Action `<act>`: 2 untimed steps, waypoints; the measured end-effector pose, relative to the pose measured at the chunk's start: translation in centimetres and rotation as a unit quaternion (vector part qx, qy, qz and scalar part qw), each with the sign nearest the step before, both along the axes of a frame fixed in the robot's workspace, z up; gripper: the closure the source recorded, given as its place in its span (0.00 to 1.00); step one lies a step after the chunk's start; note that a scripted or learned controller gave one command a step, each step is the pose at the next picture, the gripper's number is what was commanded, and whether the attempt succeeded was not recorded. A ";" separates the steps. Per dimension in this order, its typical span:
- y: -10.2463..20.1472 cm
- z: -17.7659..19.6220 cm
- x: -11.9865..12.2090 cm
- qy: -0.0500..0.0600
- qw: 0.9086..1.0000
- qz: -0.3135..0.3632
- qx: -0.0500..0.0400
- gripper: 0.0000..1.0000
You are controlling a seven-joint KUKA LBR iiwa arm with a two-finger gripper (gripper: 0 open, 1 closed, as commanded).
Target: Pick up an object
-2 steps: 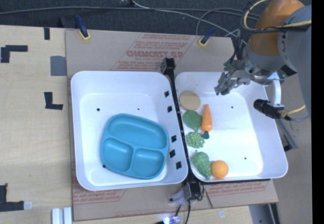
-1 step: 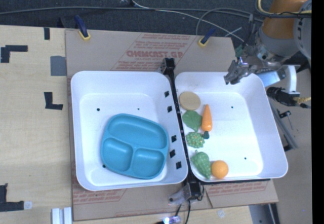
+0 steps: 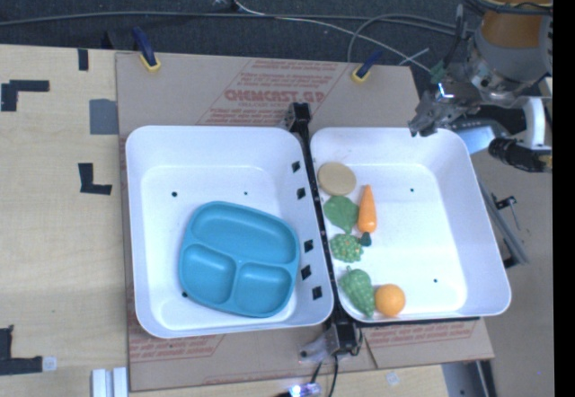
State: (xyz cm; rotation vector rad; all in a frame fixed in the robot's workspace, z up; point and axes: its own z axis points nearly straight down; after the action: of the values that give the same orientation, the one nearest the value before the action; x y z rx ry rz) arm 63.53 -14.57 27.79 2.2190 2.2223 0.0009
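The right bin [image 3: 449, 207] holds several small items along its left side: a tan round disc [image 3: 337, 178], an orange carrot [image 3: 367, 209], a green leafy piece [image 3: 340, 211], a green bumpy piece [image 3: 346, 248], another green piece [image 3: 358, 290] and an orange ball [image 3: 390, 299]. My gripper [image 3: 429, 119] hangs above the bin's far right corner, well away from these items, with nothing seen in it. The arm with its orange band [image 3: 517, 0] rises at the top right.
The left bin [image 3: 153, 162] holds a blue divided tray [image 3: 238, 259]. Both bins rest on a cardboard sheet [image 3: 260, 90] held by clamps. Cables [image 3: 269, 13] run across the dark back. A black divider clip [image 3: 296, 117] sits between the bins.
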 end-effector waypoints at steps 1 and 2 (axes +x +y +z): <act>5.0 0.1 -2.3 0.002 1.000 0.001 0.001 1.00; 10.4 -1.7 -4.2 0.003 1.000 0.002 0.001 1.00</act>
State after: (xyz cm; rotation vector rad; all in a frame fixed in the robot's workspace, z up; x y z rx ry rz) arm 59.33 -4.16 26.08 2.2178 2.2298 -0.0032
